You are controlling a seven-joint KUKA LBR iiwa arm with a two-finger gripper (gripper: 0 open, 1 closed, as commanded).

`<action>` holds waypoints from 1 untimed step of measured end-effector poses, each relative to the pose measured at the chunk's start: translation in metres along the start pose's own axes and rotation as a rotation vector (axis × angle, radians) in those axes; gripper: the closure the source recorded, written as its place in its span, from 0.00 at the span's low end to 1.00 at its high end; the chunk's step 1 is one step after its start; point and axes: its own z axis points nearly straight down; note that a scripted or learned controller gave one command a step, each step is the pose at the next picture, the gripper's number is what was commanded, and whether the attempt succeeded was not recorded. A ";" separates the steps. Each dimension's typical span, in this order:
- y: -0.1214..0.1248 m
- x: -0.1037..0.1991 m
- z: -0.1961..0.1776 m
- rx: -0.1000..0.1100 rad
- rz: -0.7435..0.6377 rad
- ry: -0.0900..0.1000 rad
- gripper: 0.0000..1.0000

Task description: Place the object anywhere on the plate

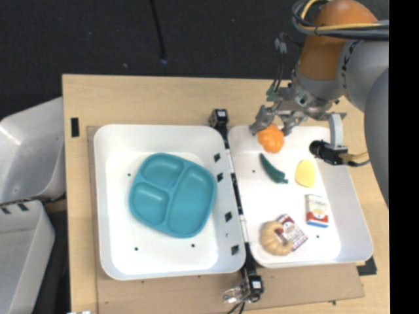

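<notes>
We are seeing an orange fruit (270,139) lying at the upper left of the right bin (350,241), right of center in the frame. The end effector (280,118) is hovering directly over it, fingers spread around its top, though we cannot tell if they are touching it. Below are lying a green pepper (272,169), a yellow piece (305,173), a small carton (317,210), a bagel (275,238) and a packet (292,231). The teal plate (172,194) is sitting in the left bin (114,254), on the table (163,93).
</notes>
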 end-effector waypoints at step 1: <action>0.001 0.049 -0.003 0.002 0.000 0.000 1.00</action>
